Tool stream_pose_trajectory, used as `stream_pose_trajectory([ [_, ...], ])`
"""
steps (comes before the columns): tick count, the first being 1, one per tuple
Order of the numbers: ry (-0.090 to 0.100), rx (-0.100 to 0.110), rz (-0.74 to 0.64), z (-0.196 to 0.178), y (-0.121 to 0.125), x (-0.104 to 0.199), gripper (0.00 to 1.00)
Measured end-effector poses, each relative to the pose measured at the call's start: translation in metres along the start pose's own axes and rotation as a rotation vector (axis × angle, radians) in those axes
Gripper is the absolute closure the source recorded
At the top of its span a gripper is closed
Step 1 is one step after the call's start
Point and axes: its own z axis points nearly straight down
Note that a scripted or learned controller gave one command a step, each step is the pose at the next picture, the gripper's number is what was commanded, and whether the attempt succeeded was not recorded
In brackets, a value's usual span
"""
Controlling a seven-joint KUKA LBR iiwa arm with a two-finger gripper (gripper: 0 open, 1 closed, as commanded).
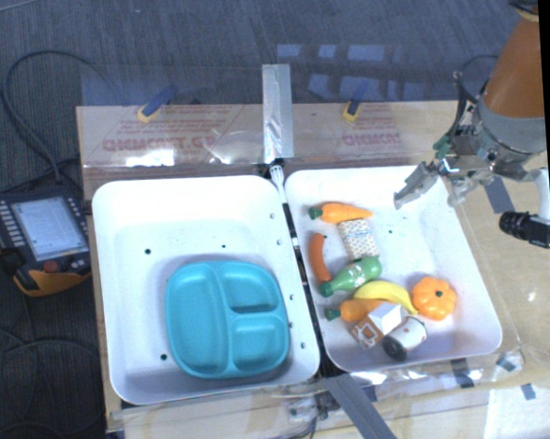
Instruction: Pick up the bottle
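Up at about two o'clock in the right bin (465, 247), the gripper (432, 182) hangs above bare white floor, its fingers spread open with nothing between them. The green bottle (350, 276) lies tilted near the bin's centre, at roughly seven o'clock from the gripper and well apart, touching the banana (386, 295) just below it.

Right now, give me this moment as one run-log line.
task: pick up bottle | gripper: open, above right bin's far edge, holding nothing | green bottle: lying among toy food, untouched
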Motion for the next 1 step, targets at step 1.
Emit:
stream_pose_trajectory([
  [1,-0.003,0.001,0.592,0.0636,0.08,0.0535,0.0],
])
